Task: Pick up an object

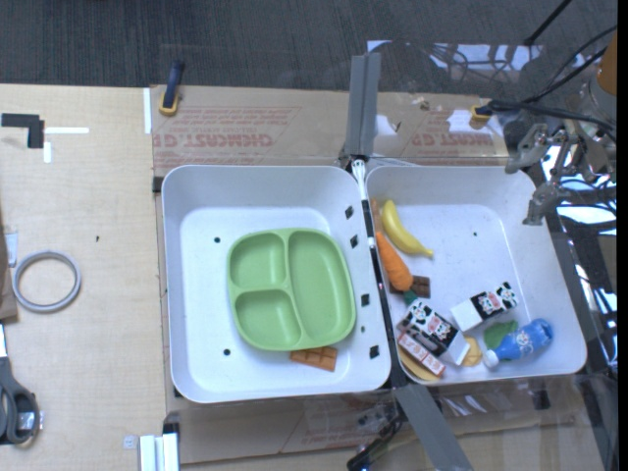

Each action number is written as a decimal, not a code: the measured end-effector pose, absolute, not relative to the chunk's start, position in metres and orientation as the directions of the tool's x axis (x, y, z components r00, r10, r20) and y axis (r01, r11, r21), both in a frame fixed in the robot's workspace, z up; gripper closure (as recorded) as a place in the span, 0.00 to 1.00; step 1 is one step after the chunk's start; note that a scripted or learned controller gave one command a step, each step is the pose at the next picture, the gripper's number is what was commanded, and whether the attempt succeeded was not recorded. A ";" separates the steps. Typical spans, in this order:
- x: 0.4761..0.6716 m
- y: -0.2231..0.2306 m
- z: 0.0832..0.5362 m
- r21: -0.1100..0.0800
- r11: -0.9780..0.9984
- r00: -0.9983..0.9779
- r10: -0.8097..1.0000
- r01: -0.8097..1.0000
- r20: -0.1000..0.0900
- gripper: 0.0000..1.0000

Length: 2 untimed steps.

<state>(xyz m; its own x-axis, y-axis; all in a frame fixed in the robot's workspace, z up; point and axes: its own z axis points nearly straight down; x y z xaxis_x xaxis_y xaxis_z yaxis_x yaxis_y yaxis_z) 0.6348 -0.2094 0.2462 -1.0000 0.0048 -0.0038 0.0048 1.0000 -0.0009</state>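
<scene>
Open floor in right bin's (549, 263) far half; toys (461, 327) crowded near front.

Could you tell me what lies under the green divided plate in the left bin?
A brown waffle-like piece sticks out from beneath the green plate's near edge; how far it extends underneath is hidden.

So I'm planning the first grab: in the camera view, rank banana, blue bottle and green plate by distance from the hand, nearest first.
From the hand, at the right bin's top right corner:
1. Banana, right bin's upper left.
2. Blue bottle, right bin's lower right.
3. Green plate, left bin.
</scene>
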 end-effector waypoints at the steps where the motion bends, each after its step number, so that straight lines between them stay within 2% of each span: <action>1: 0.591 -0.125 0.093 0.000 0.998 -0.998 0.066 0.066 -0.003 0.00; 2: 0.488 -0.117 0.092 -0.001 0.994 -0.994 0.105 0.105 -0.003 0.00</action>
<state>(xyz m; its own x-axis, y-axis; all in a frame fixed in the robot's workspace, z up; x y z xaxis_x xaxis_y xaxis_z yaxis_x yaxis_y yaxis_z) 0.4879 -0.1173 0.0922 -0.9944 0.1053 -0.0034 0.1053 0.9944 -0.0011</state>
